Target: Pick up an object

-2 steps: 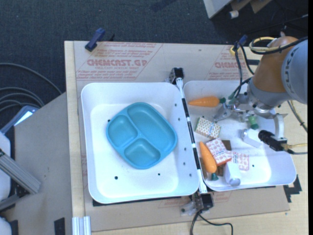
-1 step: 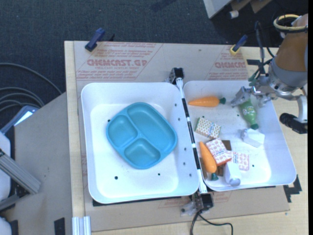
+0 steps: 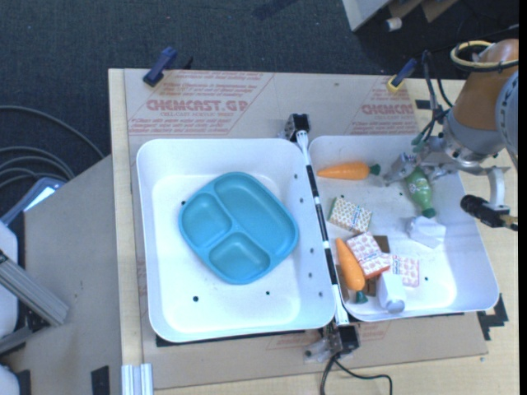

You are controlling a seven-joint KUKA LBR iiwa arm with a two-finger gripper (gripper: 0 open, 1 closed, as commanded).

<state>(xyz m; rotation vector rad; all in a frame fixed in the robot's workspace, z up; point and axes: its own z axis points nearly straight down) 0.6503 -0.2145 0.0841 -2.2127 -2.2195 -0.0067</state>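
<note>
End effector point(image 3: 414, 169) lowered over green bottle point(image 3: 420, 189) in right bin point(image 3: 469, 290); grip state cannot be told. Carrot point(image 3: 344, 171) lies just beside it, within reach.

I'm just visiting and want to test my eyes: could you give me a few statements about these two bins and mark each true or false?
1. The blue plate lies in the left bin. True.
2. A carrot lies near the far edge of the right bin. True.
3. The blue plate has two compartments. False: it has three.
4. The arm reaches over the left bin. False: it is over the right bin.
5. The green bottle lies beside the plate. False: it lies in the right bin, under the arm's end.
</note>
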